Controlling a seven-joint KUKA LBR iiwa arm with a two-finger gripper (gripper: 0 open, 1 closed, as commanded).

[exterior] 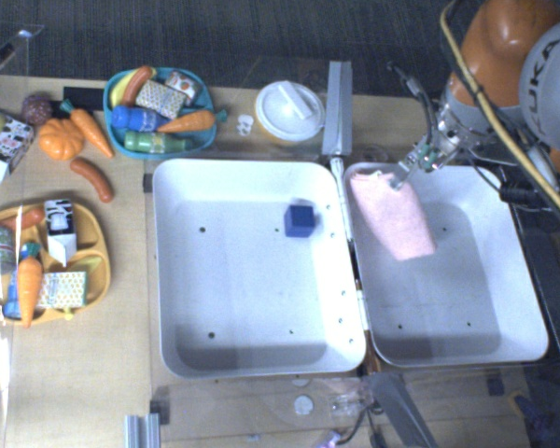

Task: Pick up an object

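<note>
Blue cube-shaped block [301,219] sat alone in the upper right part of the left shallow white bin [187,343], well apart from the arm. In the right white bin [504,343], a pale pink rectangular cloth [395,216] hung tilted from its upper left corner, which was pinched between the closed fingers of the two-finger gripper [399,179]. The grey KUKA arm [532,54] reached in from the right.
</note>
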